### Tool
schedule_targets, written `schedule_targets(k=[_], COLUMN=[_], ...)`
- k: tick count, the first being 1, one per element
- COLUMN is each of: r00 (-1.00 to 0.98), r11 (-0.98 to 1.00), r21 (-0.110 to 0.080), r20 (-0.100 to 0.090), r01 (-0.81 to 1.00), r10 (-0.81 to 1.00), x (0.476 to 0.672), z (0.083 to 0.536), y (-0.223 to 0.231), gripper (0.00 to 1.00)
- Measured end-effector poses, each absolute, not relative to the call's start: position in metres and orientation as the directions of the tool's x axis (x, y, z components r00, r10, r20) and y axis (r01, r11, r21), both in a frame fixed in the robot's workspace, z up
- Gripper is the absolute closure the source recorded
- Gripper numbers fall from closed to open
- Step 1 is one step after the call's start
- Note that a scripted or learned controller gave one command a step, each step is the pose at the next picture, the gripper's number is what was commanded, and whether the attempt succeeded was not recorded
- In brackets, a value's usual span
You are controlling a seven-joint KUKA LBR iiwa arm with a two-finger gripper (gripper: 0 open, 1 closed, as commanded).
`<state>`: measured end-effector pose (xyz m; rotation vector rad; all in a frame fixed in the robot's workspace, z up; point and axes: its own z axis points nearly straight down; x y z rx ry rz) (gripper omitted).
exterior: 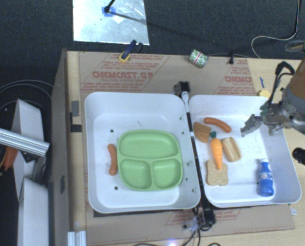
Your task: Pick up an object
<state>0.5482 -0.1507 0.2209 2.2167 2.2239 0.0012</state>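
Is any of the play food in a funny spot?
Yes. One sausage lies on the left bin's floor beside the green plate, not on it. In the right bin the carrot lies partly on the toast. Nothing looks spilled or broken.

The gripper (252,124) looks like dull grey metal. Beneath it, the right bin (283,152) is smooth white plastic with a faint sheen, as is the left bin (99,137) farther to its left. In that far bin sits a green divided plate (150,159) of matt plastic. Just below-left of the gripper, the carrot (216,152) and sausage (217,123) appear slick and plastic-like; the blue bottle (265,177) below it is glossy. Behind the gripper lies brown printed cardboard (137,70), matt and papery.
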Motion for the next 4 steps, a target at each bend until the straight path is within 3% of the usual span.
schedule_targets(k=[1, 2, 4], r00=[-0.004, -0.004, -0.001], r11=[0.004, 0.004, 0.001], r21=[-0.001, 0.0, 0.0], r20=[0.0, 0.0, 0.0], r01=[1.0, 1.0, 1.0], r10=[1.0, 1.0, 1.0], x=[0.598, 0.564, 0.509], z=[0.134, 0.084, 0.084], y=[-0.121, -0.083, -0.089], gripper=[0.0, 0.0, 0.0])
